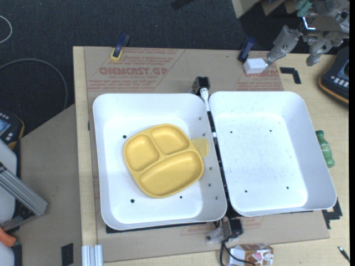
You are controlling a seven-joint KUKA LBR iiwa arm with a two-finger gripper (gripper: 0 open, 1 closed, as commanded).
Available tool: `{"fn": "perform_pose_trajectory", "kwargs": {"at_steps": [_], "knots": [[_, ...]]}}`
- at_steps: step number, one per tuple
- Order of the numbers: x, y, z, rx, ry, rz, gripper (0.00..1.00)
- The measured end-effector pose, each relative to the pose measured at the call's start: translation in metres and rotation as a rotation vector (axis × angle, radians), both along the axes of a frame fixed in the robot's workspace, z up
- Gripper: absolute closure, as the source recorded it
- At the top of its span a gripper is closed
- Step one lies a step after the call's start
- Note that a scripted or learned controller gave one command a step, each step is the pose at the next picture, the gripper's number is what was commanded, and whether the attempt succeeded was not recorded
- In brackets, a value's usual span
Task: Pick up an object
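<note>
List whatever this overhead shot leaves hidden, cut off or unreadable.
- Gripper: at the camera view's top right corner, blurred; the arm behind it is cut off by the frame.
- Yellow divided plate in the left bin: its underside is hidden, and so is the small yellow piece tucked beneath its right rim.

The gripper (pixel 302 42) sits in the upper right corner of the frame. Two pale grey fingers (pixel 280 44) slant down and to the left from a grey metal wrist block near the top edge, one ending lower left and the other further right, with a clear gap between them. Nothing lies between the fingers.
</note>
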State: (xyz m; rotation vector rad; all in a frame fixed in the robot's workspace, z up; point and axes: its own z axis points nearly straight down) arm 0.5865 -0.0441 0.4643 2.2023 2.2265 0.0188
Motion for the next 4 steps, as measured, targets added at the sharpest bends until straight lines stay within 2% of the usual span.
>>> {"fn": "perform_pose_trajectory", "kwargs": {"at_steps": [1,2,3,4], "knots": [[-0.047,0.037,0.060,0.000,0.006,-0.005,0.00],[-0.110,0.102,0.073,0.001,0.015,-0.002,0.00],[-0.107,0.098,0.082,-0.002,0.013,-0.010,1.00],[-0.107,0.103,-0.023,-0.003,0.028,-0.013,1.00]]}}
